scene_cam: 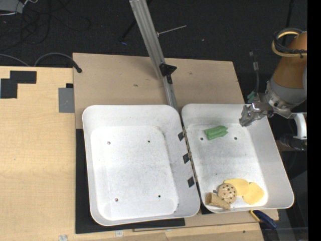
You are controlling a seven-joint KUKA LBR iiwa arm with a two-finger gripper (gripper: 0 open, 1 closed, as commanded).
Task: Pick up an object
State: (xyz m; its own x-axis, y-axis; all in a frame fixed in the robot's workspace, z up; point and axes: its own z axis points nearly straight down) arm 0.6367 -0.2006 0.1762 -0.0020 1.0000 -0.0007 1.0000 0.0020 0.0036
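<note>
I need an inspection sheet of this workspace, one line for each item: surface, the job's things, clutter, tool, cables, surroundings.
Surface: two shallow white bins side by side, left bin and right bin, on a bench.
Job's things: in the right bin, a green piece near the far end; yellow pieces and a tan dotted piece together at the near corner.
Clutter: nothing seen.
Tool: tool above the right bin's far right rim, apart from the green piece; nothing seen between its fingers.
Cables: dark cables on the floor beyond the bench.
Surroundings: slanted metal rail behind the bins.
</note>
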